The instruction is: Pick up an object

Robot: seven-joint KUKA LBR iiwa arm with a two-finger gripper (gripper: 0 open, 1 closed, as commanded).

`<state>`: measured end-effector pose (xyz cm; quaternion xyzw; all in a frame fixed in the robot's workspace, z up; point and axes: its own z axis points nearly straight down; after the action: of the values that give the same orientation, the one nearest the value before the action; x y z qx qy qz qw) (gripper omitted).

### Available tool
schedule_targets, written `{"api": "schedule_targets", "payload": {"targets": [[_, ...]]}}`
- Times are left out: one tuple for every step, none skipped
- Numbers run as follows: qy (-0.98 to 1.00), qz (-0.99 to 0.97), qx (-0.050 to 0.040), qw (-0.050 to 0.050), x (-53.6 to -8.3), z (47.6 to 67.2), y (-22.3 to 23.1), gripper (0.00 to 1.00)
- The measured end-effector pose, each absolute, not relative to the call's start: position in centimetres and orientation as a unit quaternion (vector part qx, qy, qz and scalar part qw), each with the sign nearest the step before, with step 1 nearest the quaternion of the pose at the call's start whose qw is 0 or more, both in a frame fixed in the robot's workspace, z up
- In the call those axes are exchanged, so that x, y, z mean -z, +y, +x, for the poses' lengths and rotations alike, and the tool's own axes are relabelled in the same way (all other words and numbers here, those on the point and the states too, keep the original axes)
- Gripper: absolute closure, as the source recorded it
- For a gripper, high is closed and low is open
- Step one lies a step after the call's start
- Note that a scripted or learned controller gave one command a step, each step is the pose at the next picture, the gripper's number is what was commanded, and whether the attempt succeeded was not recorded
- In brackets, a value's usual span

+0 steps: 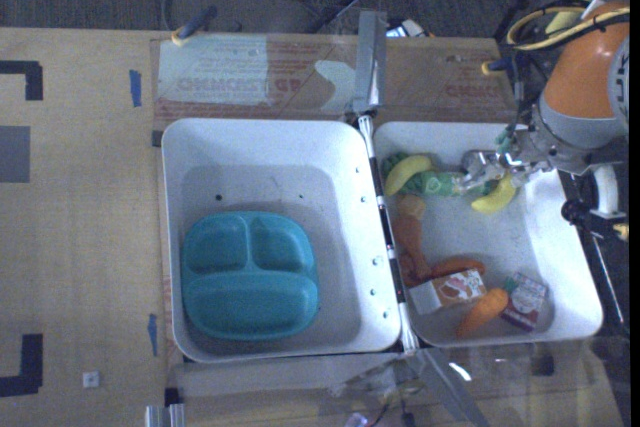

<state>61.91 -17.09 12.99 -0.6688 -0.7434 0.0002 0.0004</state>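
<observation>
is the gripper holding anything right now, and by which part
Cannot be told: the gripper sits low in the right bin beside a yellow banana, but no object shows between its fingers.

The arm (590,85) reached in from the right, its orange band above the grey wrist (575,130), angled down and leftward. The gripper (487,167) sat low at the wrist's left end, its metal parts blurred.

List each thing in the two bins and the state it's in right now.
Tray: flat, right way up, left bin.
Bananas: two, lying at right bin's far end.
Carrot: lying at the near end.
Carton: lying on its side.
Gripper: low over the far end.
</observation>
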Motion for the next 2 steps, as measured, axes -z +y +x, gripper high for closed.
{"api": "schedule_targets", "payload": {"targets": [[-0.750,-0.662,0.0051,-0.014,-9.8,60.5,-15.7,0.00],[-0.749,-0.662,0.0064,-0.017,-11.0,60.7,-15.8,1.00]]}}
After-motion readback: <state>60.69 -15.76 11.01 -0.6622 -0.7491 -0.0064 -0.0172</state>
